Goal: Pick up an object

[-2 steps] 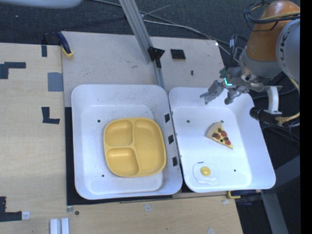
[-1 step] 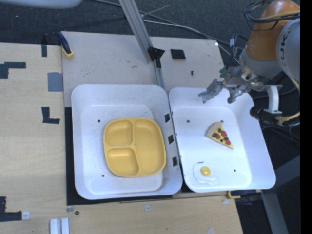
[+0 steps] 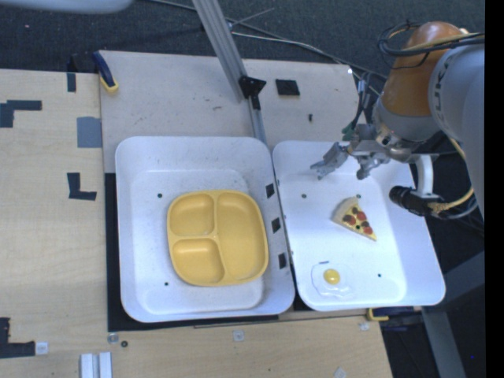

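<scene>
A toy pizza slice (image 3: 354,217) lies in the middle of the right bin (image 3: 409,282). A toy fried egg (image 3: 331,279) rests near that bin's front edge. My gripper (image 3: 345,164) hangs over the back of the right bin, above and behind the pizza slice. Its two fingers are spread apart with nothing between them, so it is open. The orange band of the arm (image 3: 417,69) shows at the upper right.
The left bin (image 3: 134,211) holds a yellow divided plate (image 3: 216,237) with three compartments. A slanted metal pole (image 3: 228,46) stands behind the bins. Cables run along the right bin's right side.
</scene>
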Available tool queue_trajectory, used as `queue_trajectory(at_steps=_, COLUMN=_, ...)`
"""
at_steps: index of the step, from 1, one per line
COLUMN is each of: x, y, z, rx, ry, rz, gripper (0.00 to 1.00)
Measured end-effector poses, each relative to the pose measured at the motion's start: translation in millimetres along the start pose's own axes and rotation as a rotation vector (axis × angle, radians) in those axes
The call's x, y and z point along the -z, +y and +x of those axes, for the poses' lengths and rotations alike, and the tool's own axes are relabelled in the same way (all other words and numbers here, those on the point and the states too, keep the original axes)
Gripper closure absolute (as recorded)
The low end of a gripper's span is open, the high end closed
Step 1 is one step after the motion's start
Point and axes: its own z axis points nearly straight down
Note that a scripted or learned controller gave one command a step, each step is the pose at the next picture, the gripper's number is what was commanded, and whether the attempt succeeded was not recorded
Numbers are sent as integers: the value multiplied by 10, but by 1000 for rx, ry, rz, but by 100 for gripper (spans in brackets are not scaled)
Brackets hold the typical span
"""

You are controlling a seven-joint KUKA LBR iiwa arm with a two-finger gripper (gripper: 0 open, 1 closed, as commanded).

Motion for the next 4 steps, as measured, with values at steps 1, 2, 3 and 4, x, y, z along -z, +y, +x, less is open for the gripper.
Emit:
queue_trajectory(at_steps=1, x=-461, y=-54, z=54, rx=0, ry=1, rz=1, gripper=0)
queue_trajectory(at_steps=2, x=-992, y=-56, z=63, rx=1, ry=-1, rz=-4, gripper=0)
queue_trajectory(at_steps=3, x=-857, y=-46, z=62, rx=1, ry=-1, rz=-6, gripper=100)
queue_trajectory(at_steps=4, x=-229, y=-59, z=85, rx=0, ry=0, rz=-9, gripper=100)
